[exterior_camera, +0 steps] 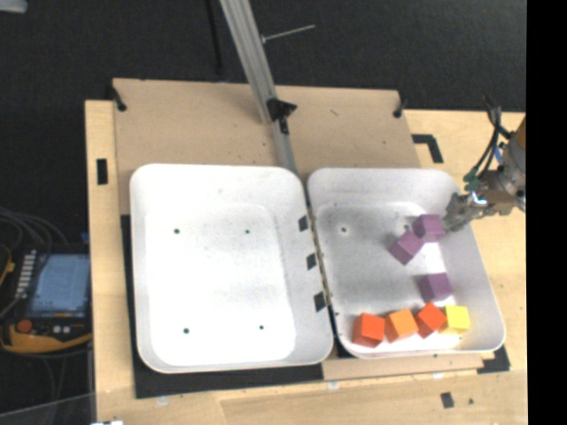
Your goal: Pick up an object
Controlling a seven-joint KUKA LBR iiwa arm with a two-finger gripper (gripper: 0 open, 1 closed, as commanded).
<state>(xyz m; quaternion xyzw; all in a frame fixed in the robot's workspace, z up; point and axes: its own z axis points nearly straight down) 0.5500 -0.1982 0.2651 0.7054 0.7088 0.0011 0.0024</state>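
Right bin [461, 184], upper right of the frame: gripper [461, 209] beside a purple block [429, 227] — whether its fingers are parted cannot be told. The block looks light, stiff, probably foam — best pinched across opposite flat faces.

place: prob. robotics lab | evid: plywood bench [239, 113], white bins [177, 202], cables [35, 228]

Matt white plastic bins [221, 264], pale wooden bench [195, 122], matt blocks [403, 324]
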